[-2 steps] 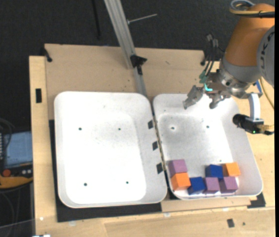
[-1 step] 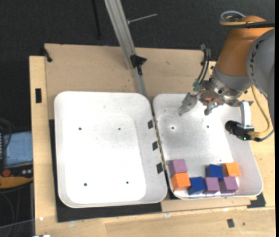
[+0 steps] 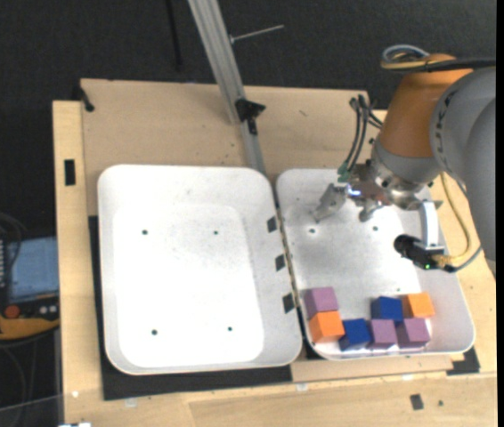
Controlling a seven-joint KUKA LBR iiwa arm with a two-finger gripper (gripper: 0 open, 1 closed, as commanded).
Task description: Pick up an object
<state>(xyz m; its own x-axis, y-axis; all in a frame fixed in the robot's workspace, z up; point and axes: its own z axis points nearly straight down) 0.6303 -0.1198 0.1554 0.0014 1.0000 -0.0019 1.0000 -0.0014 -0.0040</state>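
Several small blocks lie along the near edge of the right bin (image 3: 350,256): a purple block (image 3: 321,299), an orange block (image 3: 327,326), a blue block (image 3: 355,333), two more purple ones (image 3: 383,332) (image 3: 413,331), another blue (image 3: 386,309) and another orange (image 3: 419,305). My gripper (image 3: 347,205) hangs over the far part of the right bin, well back from the blocks. It is open, with bare bin floor between its fingers (image 3: 327,205).
The left bin (image 3: 190,265) sits beside the right one, joined by dark clips (image 3: 280,261). A slanted metal pole (image 3: 221,56) rises from behind the bins. A black fitting with cables (image 3: 417,249) hangs off the wrist. A pendant box (image 3: 28,274) lies off the bench's left.
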